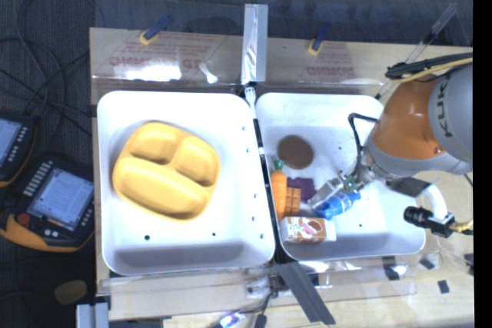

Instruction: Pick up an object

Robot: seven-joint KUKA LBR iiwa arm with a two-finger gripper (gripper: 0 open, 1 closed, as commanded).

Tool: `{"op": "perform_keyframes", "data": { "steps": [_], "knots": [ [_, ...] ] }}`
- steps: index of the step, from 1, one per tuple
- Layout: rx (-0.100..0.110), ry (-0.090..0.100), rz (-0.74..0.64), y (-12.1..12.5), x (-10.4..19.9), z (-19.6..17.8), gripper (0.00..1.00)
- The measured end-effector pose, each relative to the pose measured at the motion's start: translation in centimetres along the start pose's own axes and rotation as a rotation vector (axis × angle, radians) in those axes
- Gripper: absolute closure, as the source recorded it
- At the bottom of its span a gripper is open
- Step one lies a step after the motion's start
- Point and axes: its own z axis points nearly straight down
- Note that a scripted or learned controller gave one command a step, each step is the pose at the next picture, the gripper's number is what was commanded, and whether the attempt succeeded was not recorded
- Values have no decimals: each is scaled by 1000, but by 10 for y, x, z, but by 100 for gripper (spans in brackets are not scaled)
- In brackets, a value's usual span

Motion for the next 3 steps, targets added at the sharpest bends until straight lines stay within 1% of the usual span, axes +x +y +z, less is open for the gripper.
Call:
{"op": "perform_keyframes", "data": {
  "steps": [1, 2, 3],
  "knots": [
    [3, 5, -87, 26, 1, 1, 0],
    [-3, 0, -133, -18, 45, -1, 0],
    [3, 3, -351, 7, 44, 0, 0]
  ]
}}
